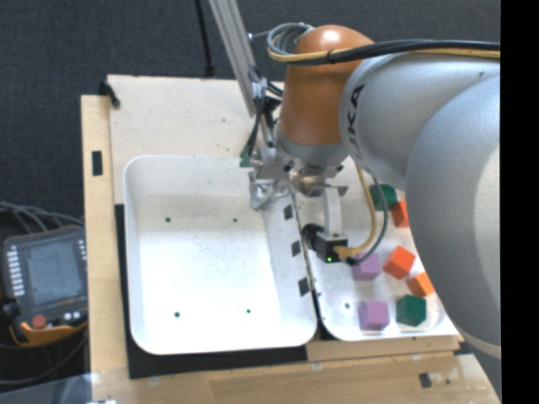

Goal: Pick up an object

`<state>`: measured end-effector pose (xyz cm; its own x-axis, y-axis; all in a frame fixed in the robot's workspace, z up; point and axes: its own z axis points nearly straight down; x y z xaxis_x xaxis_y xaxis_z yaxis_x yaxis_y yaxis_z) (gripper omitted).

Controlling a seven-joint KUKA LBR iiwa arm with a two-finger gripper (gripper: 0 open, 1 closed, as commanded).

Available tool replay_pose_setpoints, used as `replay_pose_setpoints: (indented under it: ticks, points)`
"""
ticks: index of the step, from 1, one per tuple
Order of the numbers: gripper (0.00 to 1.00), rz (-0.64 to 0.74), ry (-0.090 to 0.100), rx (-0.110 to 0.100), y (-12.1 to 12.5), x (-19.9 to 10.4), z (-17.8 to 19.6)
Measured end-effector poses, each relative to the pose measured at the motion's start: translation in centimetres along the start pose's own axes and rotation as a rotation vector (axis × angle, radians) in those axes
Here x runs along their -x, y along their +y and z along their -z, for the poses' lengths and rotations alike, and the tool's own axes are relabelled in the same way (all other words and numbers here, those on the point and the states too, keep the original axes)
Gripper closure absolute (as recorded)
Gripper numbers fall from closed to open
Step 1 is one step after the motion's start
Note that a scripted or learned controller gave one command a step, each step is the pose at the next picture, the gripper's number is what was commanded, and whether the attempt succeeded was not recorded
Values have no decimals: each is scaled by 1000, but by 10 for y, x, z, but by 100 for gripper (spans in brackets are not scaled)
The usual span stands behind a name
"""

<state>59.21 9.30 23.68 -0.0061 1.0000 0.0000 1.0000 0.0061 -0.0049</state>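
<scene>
My gripper hangs below the orange wrist band over the upper right corner of the left bin, close to the wall between the two bins. Its fingers are hard to make out from above. In the right bin lie several small blocks: two purple ones, orange ones, and green ones. The arm covers much of the right bin.
A grey metal post slants up from behind the bins. A teach pendant lies off the bench at the left. The bench's wooden edge borders the left bin.
</scene>
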Motion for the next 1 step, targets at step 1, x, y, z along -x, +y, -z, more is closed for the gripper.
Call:
replay_pose_setpoints:
  ticks: [1]
  points:
    - [0,-5,0,3,1,2,2]
